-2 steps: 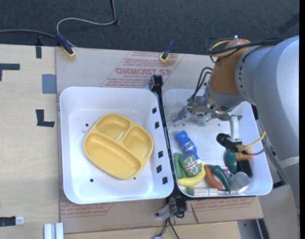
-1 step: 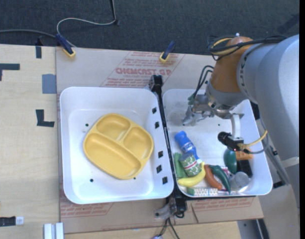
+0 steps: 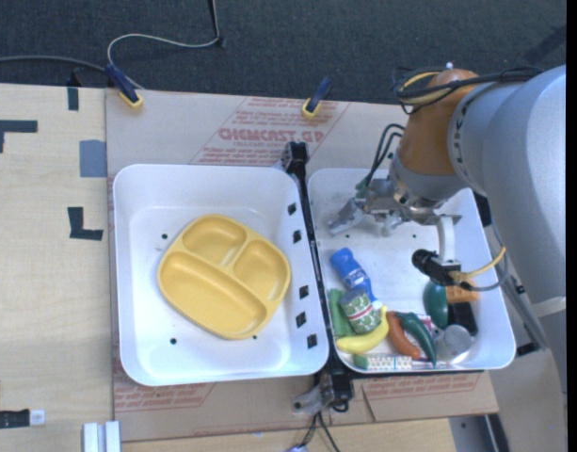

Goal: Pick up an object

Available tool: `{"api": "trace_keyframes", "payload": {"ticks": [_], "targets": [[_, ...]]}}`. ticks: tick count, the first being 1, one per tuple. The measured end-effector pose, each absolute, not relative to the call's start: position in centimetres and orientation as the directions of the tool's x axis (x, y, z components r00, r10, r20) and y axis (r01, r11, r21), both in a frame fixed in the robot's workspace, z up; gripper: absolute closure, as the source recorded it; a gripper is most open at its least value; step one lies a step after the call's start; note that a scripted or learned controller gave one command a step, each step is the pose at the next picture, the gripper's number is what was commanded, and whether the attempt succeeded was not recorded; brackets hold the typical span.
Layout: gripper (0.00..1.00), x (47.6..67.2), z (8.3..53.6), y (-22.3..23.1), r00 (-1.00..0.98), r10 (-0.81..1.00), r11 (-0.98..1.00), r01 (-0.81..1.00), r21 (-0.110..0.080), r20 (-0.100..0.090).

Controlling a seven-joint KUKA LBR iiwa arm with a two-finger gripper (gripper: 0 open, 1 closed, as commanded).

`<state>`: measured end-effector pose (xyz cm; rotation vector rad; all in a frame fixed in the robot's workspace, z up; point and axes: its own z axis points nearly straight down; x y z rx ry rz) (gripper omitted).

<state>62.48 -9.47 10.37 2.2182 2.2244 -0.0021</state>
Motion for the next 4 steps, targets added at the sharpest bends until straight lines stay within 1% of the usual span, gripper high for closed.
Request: {"api": "trace_keyframes", "payload": {"ticks": [1, 2, 3, 4], "targets": [[0.0, 59.5, 8.5, -9.4, -0.001, 1.0, 0.001, 1.0, 0.001, -0.001], [1.0, 59.5, 9.5, -9.4, -0.002, 1.0, 0.002, 1.0, 0.001, -0.002], [1.0, 66.9, 18.5, -5.9, -0.002, 1.0, 0.002, 1.0, 0.002, -0.001], [0.0, 66.8, 18.4, -6.0, -0.002, 1.0, 0.002, 1.0, -0.001, -0.002]]}}
